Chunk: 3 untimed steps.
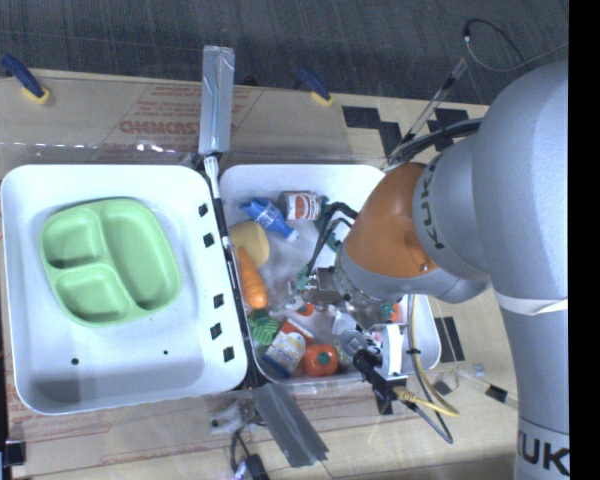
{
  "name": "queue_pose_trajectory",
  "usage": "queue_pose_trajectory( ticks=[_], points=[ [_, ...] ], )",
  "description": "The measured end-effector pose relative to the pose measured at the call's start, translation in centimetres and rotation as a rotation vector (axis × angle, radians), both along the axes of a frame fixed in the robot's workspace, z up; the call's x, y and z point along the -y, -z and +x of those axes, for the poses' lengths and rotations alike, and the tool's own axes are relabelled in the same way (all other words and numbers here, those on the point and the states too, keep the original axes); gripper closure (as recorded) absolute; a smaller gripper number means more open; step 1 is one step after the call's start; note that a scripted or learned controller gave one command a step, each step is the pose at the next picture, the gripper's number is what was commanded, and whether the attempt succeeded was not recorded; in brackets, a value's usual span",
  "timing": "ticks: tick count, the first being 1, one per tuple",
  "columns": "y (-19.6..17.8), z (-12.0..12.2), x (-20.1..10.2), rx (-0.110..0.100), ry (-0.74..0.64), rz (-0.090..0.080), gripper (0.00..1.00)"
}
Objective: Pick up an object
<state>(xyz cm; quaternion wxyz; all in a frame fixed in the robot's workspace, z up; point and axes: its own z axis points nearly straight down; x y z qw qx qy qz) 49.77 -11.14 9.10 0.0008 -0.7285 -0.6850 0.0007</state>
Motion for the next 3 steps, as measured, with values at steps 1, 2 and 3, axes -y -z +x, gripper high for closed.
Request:
queue_pose_trajectory(
  ticks=[1,2,3],
  points=[
    [-0.7,0.0,0.0,-0.005,-0.006,0.000,1.00],
    [-9.9,7.0,-3.3,-0.004,0.361,-0.001,1.00],
    [-23.0,3.0,1.6,-0.001,0.201,-0.001,1.00]
  ],
)
